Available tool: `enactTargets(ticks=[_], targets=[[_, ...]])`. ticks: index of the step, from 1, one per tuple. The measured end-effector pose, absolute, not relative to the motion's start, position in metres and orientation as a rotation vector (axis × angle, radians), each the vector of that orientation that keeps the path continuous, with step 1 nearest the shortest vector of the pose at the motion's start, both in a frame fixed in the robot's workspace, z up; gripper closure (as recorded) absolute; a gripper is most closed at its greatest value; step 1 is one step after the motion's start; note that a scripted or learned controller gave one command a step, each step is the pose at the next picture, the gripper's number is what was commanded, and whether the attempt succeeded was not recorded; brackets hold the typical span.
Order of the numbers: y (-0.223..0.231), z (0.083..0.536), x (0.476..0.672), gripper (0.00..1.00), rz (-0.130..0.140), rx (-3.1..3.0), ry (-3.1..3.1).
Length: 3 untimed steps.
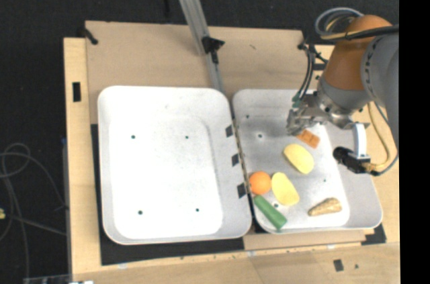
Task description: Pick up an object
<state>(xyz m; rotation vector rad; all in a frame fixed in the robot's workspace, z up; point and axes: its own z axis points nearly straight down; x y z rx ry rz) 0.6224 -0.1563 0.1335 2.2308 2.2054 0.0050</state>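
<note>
A wooden bench (168,54) is seen from above, with two shallow white bins set side by side on it. The left bin (164,162) is marked by a few small dark dots on its floor. A grey metal pole (191,4) is seen slanting down from the top of the view towards the gap between the bins. In the right bin (255,108), the objects are gathered in the lower and middle part. An orange ball (260,182) is placed against the bin's left wall, and a green stick (269,211) is laid just below it, slanting towards the lower edge. A yellow piece (285,189) is found just right of the ball, and a second yellow piece (299,158) is set above it, near the bin's middle. A tan wedge (325,207) is laid near the lower right corner. A small orange block (308,138) is seen just above the upper yellow piece. The end effector (297,123) is positioned over the upper part of the right bin, just left of and above the orange block, with the grey arm (356,68) reaching in from the right. Whether the end effector is apart or together cannot be told.
</note>
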Motion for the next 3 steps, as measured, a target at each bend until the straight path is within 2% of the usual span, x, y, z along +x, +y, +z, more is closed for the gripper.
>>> enactTargets(ticks=[2,3], targets=[[-0.164,0.235,0.631,1.0,0.006,2.216,2.217],[-0.114,0.247,0.623,1.0,0.004,2.214,2.229]])
